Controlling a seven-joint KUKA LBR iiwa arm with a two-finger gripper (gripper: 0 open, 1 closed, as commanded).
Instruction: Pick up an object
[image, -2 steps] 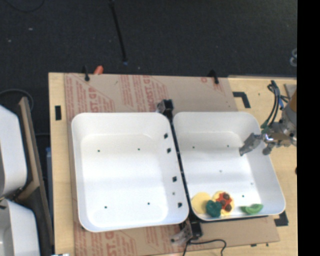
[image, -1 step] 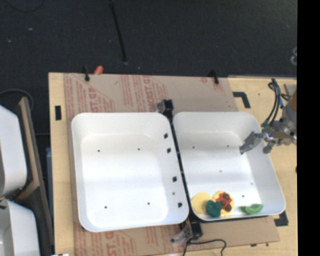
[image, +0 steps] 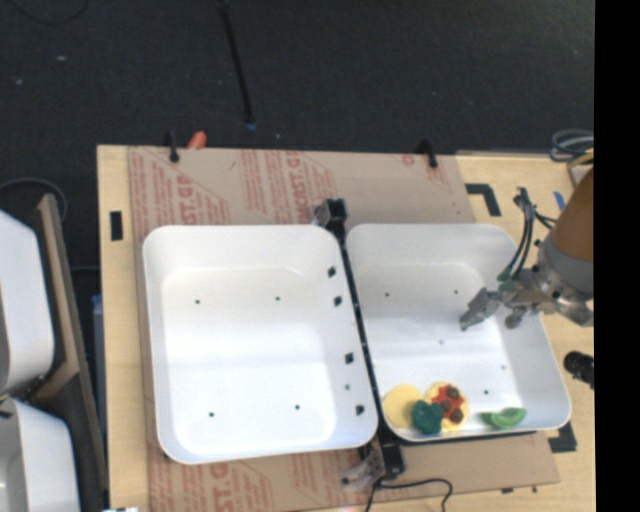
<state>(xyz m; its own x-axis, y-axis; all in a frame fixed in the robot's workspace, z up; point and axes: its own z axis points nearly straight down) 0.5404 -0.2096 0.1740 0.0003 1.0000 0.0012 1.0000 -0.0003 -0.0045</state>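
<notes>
— Where is the arm (image: 572, 235) sitting right now?

— It is reaching in from the right, over the right bin (image: 400, 262). The orange band is showing at the edge, and the pincer (image: 492, 308) is hanging over the bin's right half, roughly midway between its far and near walls.

— Is the pincer gripping anything?

— No. Its fingers are standing spread apart, one pointing left and down toward the bin floor, and nothing is lying between them. White floor is showing around the tips.

— And the things to pick?

— They are all lying along the near wall of the right bin, well apart from the pincer. A yellow round object (image: 401, 403) is sitting at the left of the cluster. A teal object (image: 428, 419) is lying just beside it, touching or overlapping its right edge. Behind the teal one a small red and dark object (image: 447, 397) is resting on something yellow; I cannot tell exactly what it is. A green object (image: 504, 417) is lying off to the right, near the corner, a little apart from the others.

— What about the other bin?

— The left bin (image: 180, 290) is standing just beside the right one, the two rims meeting along a dark strip with clips. Both are sitting on a brown board on the desk (image: 112, 300).
</notes>
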